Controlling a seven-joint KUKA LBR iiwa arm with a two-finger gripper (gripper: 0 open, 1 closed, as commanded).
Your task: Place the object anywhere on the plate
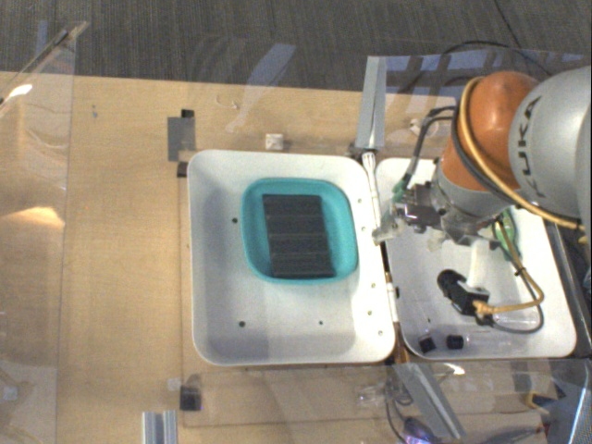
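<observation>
A robotics lab — wooden bench (111, 248), white bins (277, 336), grey-orange arm (527, 118).

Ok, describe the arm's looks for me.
The arm is a bulky, rounded grey shell with dark KUKA lettering on it. A glossy orange band rings it above the wrist, and thin black cables loop beside that band.

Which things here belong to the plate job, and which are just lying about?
Job: teal plate; dark ridged block lying on it, in the left bin.
Lying about: small white cube on the bench; two small black bits in the right bin.
</observation>
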